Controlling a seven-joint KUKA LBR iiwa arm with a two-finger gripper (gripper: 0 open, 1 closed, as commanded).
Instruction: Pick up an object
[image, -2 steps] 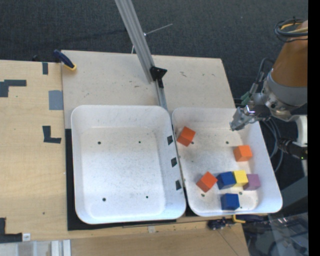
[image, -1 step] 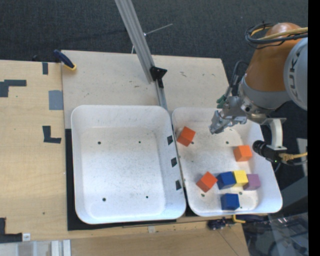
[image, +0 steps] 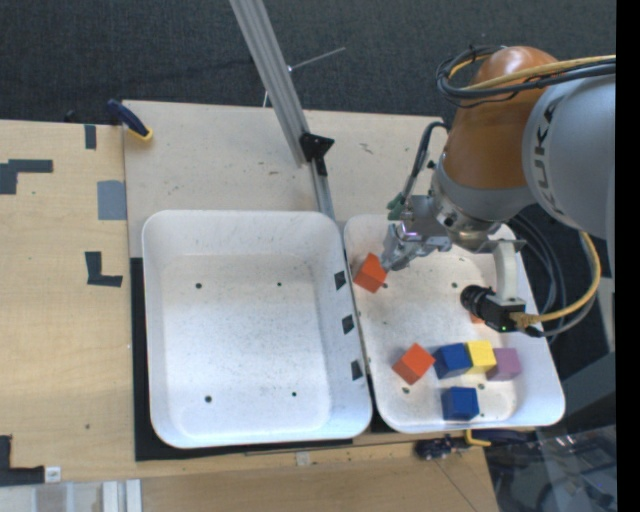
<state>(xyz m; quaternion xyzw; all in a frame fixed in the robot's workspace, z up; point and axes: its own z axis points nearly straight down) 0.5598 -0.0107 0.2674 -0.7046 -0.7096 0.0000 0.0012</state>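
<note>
A small orange cube (image: 371, 272) hangs at the tips of my gripper (image: 387, 262), above the left rim of the right bin (image: 540, 400). The fingers (image: 398, 252) are closed on its upper right side, and the cube looks lifted off the bin floor. Lower in the same bin lie a second orange cube (image: 412, 363), a blue cube (image: 452, 360), a yellow cube (image: 482, 354), a purple cube (image: 505, 364) and another blue cube (image: 460, 402).
The left bin (image: 160, 240) sits directly left of the held cube, its right wall touching the right bin. A slanted metal pole (image: 285, 90) crosses the bench behind the bins. Cables and a black connector (image: 482, 300) hang off the arm over the right bin.
</note>
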